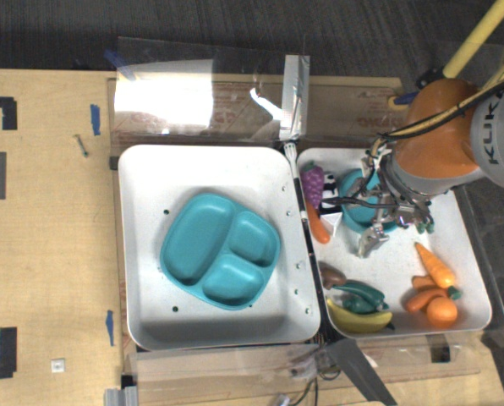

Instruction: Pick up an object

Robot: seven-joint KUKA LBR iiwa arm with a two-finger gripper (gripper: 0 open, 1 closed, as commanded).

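Hand (372, 242) above right bin (476, 307) (nothing visibly held)

Two white bins: left bin (142, 227), right bin (468, 252), both plain, left one with a few small dark dots. Teal divided plate (221, 248) in the left bin, solid colour. Purple grape bunch (313, 178) by the divider. Orange carrot (319, 226) below it. Blue-teal cup (358, 201) under the wrist. Orange carrot with green end (436, 267) at right. Round orange fruit (441, 311) beside it. Yellow banana (359, 317) with a dark green piece (359, 295) on top, brown item (330, 273) next to it. Arm (438, 138) grey with orange band, black cables. Bench (41, 227) light tan wood with black marks and blue tape bits.
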